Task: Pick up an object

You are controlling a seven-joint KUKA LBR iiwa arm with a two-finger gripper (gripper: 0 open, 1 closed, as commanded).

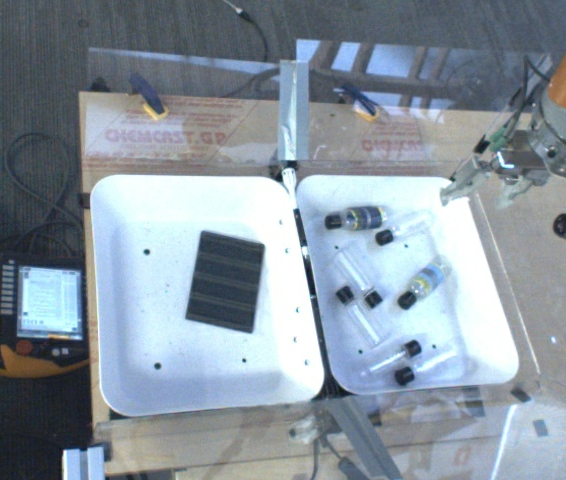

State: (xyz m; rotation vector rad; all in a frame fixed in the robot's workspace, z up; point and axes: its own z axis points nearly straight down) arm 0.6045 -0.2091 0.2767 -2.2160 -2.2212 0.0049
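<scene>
My gripper hangs over the right bin's 1 o'clock corner, fingers spread apart with nothing between them. Nearest the camera, at the right bin's 6 o'clock, two clear vials with black caps lie close together. Mid-bin lie two more vials and a blue-labelled vial at 3 o'clock. Farther, at 12 o'clock, lies a dark-labelled vial with a clear one just beside it. The left bin bears a black ribbed block at its centre. Judged progress: nothing grasped yet; choice of target, descent, closing and lifting all remain.
</scene>
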